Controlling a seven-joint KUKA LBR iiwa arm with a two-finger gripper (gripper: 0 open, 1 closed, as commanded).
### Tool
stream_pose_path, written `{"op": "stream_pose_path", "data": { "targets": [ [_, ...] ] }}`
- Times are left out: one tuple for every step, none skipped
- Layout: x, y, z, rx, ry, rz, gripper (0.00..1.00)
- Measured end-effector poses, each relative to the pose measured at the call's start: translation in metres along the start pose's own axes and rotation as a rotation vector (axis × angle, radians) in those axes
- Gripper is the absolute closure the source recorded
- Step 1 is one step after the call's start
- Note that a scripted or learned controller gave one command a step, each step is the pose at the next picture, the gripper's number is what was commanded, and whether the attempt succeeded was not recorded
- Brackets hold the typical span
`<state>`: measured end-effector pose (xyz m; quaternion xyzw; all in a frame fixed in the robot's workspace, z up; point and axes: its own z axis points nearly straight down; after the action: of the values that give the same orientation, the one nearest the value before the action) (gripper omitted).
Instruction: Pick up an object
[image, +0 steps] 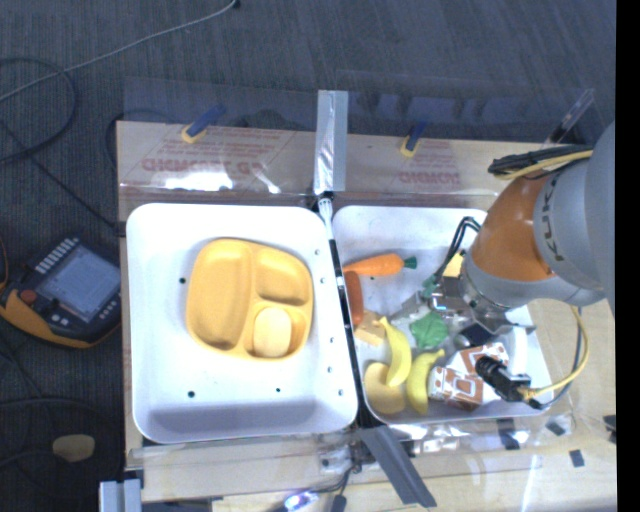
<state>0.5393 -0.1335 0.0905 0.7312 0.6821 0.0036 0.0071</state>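
My gripper (447, 303) reaches down into the right bin (520, 245), under the grey arm with its orange band (512, 235). Right below it lies a small green object (431, 327). An orange carrot (375, 265) lies to the gripper's left near the bin's back. Two yellow bananas (401, 366) rest at the bin's front. A brown patterned box (463, 384) lies beside them to the right. A reddish-orange piece (353, 294) leans against the bin's left wall. The arm hides the gripper's tips.
The left bin (160, 380) holds a yellow divided plate (232, 292) with a pale round object (271, 332) in one compartment. A taped divider (331, 130) runs between the bins at the back. A handheld controller (65, 290) lies on the floor at the left.
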Motion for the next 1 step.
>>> {"op": "stream_pose_path", "data": {
  "targets": [
    [0.0018,0.0006,-0.0093,0.002,0.005,-0.001,1.00]
  ]
}}
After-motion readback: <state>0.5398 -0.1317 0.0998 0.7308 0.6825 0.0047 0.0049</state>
